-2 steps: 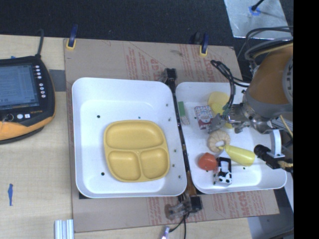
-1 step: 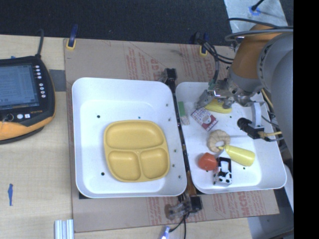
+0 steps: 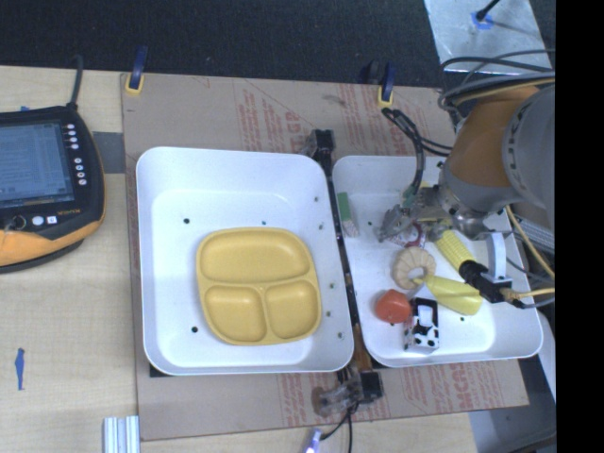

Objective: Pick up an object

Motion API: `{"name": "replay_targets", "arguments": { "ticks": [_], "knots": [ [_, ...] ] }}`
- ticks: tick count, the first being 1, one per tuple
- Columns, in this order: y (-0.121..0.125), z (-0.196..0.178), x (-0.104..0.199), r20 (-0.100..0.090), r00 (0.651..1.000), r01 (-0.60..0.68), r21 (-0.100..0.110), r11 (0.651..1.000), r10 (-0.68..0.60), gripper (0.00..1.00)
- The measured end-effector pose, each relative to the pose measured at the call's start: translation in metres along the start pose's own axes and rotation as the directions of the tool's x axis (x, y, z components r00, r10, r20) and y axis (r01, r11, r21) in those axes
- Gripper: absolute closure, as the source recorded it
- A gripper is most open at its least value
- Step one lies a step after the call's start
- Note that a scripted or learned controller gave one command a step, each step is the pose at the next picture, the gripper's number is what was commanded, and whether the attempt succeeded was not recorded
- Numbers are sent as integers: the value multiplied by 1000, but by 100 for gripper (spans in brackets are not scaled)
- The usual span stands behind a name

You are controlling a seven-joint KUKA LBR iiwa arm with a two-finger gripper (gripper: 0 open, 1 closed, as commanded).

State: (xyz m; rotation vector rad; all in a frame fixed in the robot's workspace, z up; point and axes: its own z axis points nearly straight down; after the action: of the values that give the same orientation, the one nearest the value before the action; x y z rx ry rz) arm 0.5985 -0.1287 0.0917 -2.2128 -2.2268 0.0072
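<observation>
Objects for the pick all sit in the right bin [image 3: 377,173], so that bin is my reference. Front half of it: beige ring-shaped toy [image 3: 412,266] near the middle, red tomato-like piece [image 3: 394,306] just in front-left of the ring, black-and-white cow figure [image 3: 423,327] at the front wall beside the red piece. Yellow banana-like piece [image 3: 453,293] lies right of the ring, touching or nearly touching it. Yellow corn-like piece [image 3: 454,247] sits just behind the banana piece. Small green item [image 3: 345,211] lies against the bin's left wall.

Gripper [image 3: 408,223] is low inside the same bin, behind the ring, metal parts pointing toward the left wall. Finger spacing: cannot tell, too small and cluttered. Nothing visibly between them. Arm [image 3: 500,154] comes in over the bin's right rear corner.

Left of this bin: left bin [image 3: 170,177] holding a yellow three-compartment tray [image 3: 257,284], upright, roughly centred. Further left on the tabletop [image 3: 57,347], a teach pendant [image 3: 42,182].
</observation>
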Motion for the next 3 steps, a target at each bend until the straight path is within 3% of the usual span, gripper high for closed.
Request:
{"name": "replay_targets", "arguments": {
  "ticks": [1, 2, 3],
  "knots": [
    [0, -11, -1, 0, 1000, 2, 2, 1000, -2, 100],
    [0, -10, -1, 0, 1000, 2, 2, 1000, -2, 0],
    [-82, 1, 0, -2, 1000, 0, 1, 1000, 0, 0]
  ]
}}
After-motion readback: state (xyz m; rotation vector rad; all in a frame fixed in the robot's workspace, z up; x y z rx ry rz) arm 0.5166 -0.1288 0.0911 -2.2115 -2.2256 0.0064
